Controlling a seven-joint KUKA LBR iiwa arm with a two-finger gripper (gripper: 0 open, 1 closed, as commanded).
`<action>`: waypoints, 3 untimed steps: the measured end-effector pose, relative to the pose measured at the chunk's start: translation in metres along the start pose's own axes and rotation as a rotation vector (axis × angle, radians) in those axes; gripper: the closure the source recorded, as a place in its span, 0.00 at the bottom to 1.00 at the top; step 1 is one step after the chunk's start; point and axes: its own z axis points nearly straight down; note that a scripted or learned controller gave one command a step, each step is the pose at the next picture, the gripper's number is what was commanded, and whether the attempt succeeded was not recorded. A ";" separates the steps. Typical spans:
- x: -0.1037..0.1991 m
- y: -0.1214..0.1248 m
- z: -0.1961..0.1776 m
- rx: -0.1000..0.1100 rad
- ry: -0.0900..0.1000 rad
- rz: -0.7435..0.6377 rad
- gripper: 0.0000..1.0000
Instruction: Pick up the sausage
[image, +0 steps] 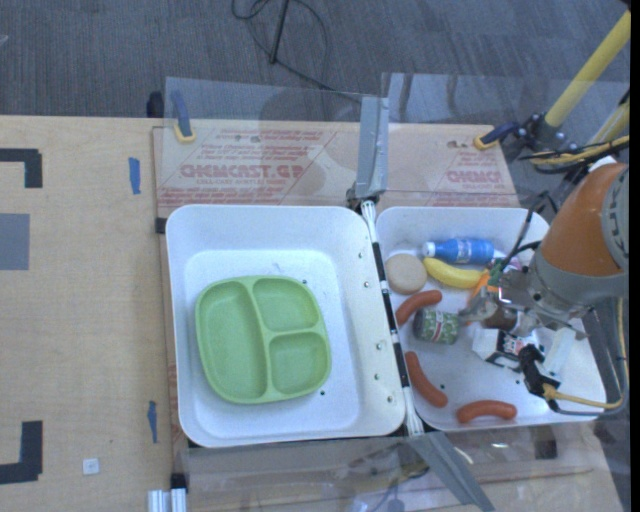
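- Gripper (497, 322) sits low in the right bin (590, 395), mid-bin, below the orange wrist band. Open or closed: can't tell, cables and bracket clutter that spot.
- Nothing visibly held.
- Three sausages in the right bin. Upper sausage (417, 306) lies just under the round bun (405, 272), long axis diagonal, rising to the right.
- Left sausage (425, 380) runs along the bin's left wall, axis diagonal, dropping to the right.
- Bottom sausage (487, 410) lies near the front wall, axis approx. horizontal.
- Key relation: all three lie to view-left or below the gripper. Bottom sausage is directly below it in view, w/ bare floor around it; judged the easiest target.
- Upper sausage is close to the green jar (437, 326), which lies between it and the gripper. Crowded approach, risk of a knock.
- Also in bin: banana (452, 272), blue bottle (460, 249).
- Left bin (185, 300) holds a green divided plate (264, 338); not relevant.
- Status: pick not yet made.
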 end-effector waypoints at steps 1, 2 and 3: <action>0.085 0.016 -0.099 0.005 0.001 -0.081 0.00; 0.070 -0.025 -0.001 0.000 0.003 -0.155 0.00; 0.069 -0.024 -0.012 -0.006 0.002 -0.152 1.00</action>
